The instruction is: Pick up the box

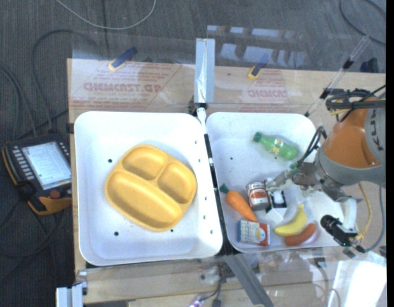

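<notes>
Right now your box (253, 232) lies flat near the front edge of the right bin (238, 130), its long axis running left to right, just beside the carrot (239, 205) and the banana (294, 223). Your hand (278, 188) hovers by the can (257, 195); you cannot tell its grip state.

bench (82, 88): pale top under clear sheet | left bin (88, 171): white, resting on the bench | right bin (238, 133): white, on the bench, touching the left bin's side | blue-and-yellow clamps (122, 58), (258, 69): along the bench's far edge
</notes>
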Robot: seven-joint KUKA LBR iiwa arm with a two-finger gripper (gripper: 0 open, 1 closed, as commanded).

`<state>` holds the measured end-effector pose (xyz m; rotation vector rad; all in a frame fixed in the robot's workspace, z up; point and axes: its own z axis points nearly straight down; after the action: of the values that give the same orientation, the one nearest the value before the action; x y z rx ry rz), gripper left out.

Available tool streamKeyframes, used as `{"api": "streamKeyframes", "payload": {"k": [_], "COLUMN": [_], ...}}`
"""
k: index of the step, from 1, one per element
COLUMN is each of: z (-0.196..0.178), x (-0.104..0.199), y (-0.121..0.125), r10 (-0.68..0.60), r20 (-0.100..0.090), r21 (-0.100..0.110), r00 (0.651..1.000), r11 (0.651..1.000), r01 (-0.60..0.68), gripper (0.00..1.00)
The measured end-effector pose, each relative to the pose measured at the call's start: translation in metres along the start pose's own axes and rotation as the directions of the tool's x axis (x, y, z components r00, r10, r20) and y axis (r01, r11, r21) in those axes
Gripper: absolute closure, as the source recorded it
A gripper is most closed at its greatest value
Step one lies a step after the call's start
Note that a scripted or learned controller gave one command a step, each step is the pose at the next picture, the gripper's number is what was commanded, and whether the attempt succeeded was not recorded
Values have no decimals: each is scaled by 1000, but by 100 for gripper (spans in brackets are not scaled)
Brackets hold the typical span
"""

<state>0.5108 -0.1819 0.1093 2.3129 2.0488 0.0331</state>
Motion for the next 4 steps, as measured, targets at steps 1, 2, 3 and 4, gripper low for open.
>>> {"api": "streamKeyframes", "payload": {"k": [1, 2, 3, 4], "z": [4, 6, -47, 11], "x": [15, 29, -12, -11], "y": [57, 119, 116, 61], "r10": [297, 511, 474, 519], "r20": [-8, -4, 14, 13], "r21": [15, 20, 55, 55], "r00": [955, 859, 880, 855], "r11": [955, 859, 879, 853], "r01": [-297, -511, -474, -519], "gripper": [0, 0, 0, 0]}}
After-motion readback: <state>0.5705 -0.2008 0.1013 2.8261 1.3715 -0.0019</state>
